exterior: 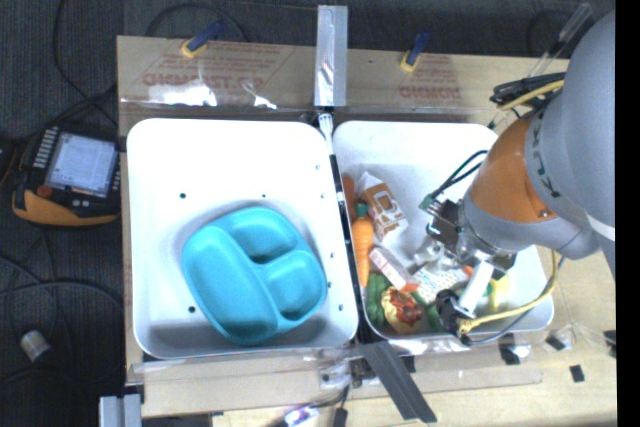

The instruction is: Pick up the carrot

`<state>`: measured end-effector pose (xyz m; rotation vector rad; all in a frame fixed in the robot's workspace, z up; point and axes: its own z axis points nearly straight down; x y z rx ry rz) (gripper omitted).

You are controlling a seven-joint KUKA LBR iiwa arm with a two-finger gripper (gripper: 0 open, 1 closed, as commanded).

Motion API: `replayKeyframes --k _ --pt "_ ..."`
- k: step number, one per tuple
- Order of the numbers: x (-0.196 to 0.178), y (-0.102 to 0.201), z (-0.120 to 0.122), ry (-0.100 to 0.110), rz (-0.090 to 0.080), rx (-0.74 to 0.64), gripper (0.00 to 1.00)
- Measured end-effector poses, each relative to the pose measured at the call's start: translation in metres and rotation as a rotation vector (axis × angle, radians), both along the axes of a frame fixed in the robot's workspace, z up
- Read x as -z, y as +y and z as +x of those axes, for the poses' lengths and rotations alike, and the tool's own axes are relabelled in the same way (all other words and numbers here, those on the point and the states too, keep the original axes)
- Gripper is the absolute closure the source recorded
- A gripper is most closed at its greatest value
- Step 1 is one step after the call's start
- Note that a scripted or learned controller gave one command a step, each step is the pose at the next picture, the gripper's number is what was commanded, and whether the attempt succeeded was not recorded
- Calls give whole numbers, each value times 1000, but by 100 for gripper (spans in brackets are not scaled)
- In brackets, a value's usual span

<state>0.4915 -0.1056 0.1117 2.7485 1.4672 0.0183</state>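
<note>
Left bin point(150, 215): it holds one blue tray point(254, 270) with two hollows. The tray lies toward the near wall, turned at an angle. White floor shows around it on the far side and on the left.

Right bin point(420, 140): it holds a heap of small things at its near end. The far half of its floor is bare white.

Carrot point(361, 242): it lies in the right bin, along the wall that the two bins share, lengthwise. It is to the left of the gripper, apart from it, with a small packet point(391, 267) between them.

Other things in the right bin: a brown packet point(381, 202) lies just beyond the carrot. A red and yellow item point(402, 307) and green pieces point(376, 295) lie near the carrot's near end.

Gripper point(462, 300): it is low in the near right part of the right bin, over the heap. Whether the jaws are apart or together, I cannot tell, because the wrist and cables hide them.

Edges: the carrot is close against the shared wall. The gripper is near the bin's near wall.

Open room: the far half of the right bin, beyond the gripper, is free floor.
</note>
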Motion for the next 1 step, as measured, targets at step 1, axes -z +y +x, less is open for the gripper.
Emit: replayKeyframes --k 1 --pt "-6 1 0 6 2 -2 100"
